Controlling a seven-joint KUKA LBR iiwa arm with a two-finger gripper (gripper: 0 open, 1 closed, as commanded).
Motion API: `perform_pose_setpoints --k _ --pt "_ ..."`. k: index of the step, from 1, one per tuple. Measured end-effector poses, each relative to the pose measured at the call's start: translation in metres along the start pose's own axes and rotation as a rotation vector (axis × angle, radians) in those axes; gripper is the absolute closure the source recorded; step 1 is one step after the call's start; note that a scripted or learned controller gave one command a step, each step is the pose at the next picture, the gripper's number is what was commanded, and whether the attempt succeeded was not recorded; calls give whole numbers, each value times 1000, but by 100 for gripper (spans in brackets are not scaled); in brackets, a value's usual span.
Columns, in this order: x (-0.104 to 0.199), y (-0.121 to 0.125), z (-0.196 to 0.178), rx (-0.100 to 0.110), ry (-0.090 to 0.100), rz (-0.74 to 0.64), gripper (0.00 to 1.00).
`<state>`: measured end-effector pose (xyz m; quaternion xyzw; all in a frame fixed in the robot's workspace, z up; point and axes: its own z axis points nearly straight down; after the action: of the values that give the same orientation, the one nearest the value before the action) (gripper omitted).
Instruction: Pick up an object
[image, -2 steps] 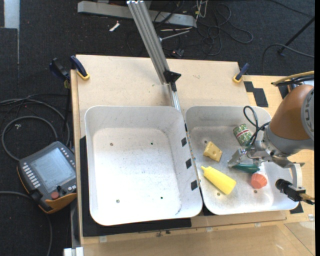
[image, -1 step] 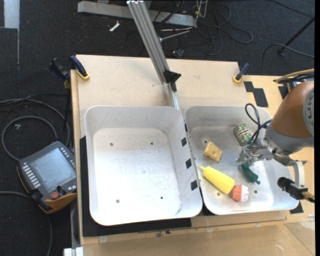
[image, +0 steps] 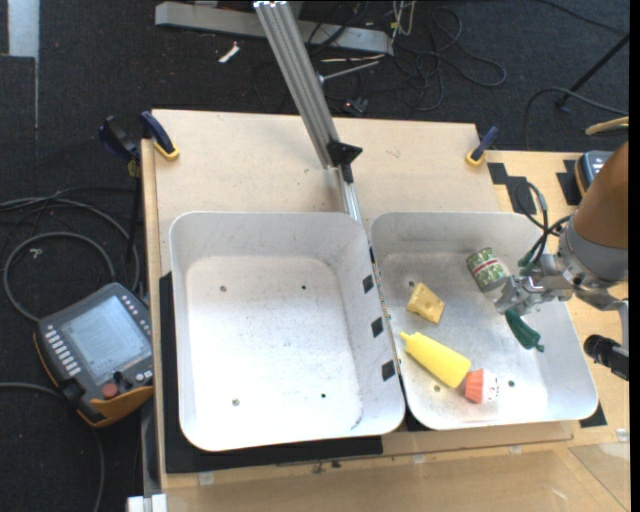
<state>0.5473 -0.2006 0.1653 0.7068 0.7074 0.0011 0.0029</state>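
- at the far left, on the dark floor, a grey and orange teach pendant (image: 95, 350) lies beside the bench, its cable looping off behind it.
- the left bin (image: 200, 240) sits on the wooden bench (image: 250, 165), its white floor speckled with small dark marks.
- a metal rail (image: 305, 85) runs at a slant from the top of the view down to where the two bins meet.
- the right bin (image: 400, 235) touches the left one along their shared edge.
- near its left side lies a yellow wedge like a piece of cheese (image: 426, 302).
- just below that, a yellow bottle (image: 436, 358) lies on its side, slanting down to the right.
- touching the bottle's lower end is a small red and white piece (image: 482, 386).
- further up and right, a green and white can (image: 487, 268) lies tilted.
- just beside the can, the gripper (image: 518, 300) hangs low over the bin, reaching in from the right.
- i can't tell whether its pincer is apart or together.
- a green handled tool (image: 524, 329) lies right under the gripper; whether it is held i can't tell.
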Motion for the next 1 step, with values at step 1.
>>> perform_pose_setpoints --k 1 --pt "-10 -1 -48 0 -1 0 100"
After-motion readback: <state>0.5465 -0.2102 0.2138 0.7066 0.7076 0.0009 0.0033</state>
